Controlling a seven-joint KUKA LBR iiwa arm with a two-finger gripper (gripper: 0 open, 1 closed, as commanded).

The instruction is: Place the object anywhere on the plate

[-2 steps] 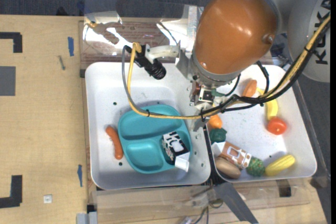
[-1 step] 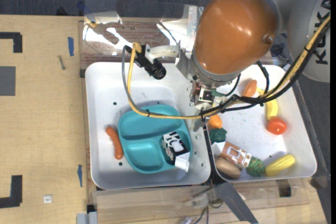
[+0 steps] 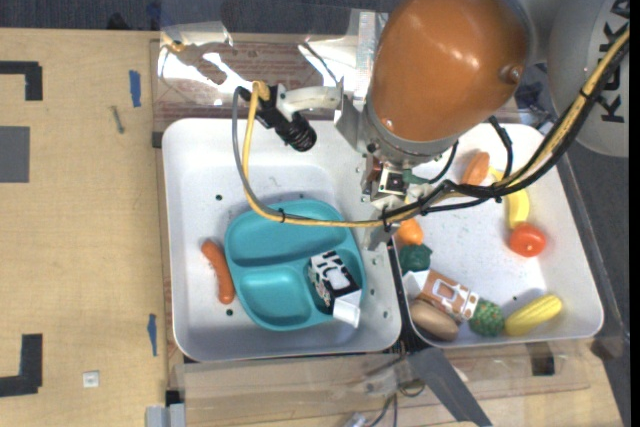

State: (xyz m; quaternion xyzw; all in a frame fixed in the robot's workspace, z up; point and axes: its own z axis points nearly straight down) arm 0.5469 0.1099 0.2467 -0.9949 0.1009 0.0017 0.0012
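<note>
A teal divided plate [image 3: 268, 267] lies in the left bin [image 3: 190, 165], toward its front. A black-and-white carton [image 3: 335, 279] rests on the plate's right side, its white end hanging over the rim. An orange-red sausage [image 3: 219, 271] lies on the bin floor just left of the plate. The arm's big orange band [image 3: 447, 55] hangs over the wall between the bins. Below it, my gripper [image 3: 386, 183] is mostly hidden, up and to the right of the plate and apart from the carton.
A yellow cable [image 3: 290, 216] loops across the plate's far rim. The right bin [image 3: 575, 245] holds a carrot [image 3: 475, 167], banana [image 3: 517, 207], tomato [image 3: 527, 240], yellow fruit [image 3: 533, 313], broccoli [image 3: 487, 317], a brown box [image 3: 448, 295] and a potato [image 3: 432, 318].
</note>
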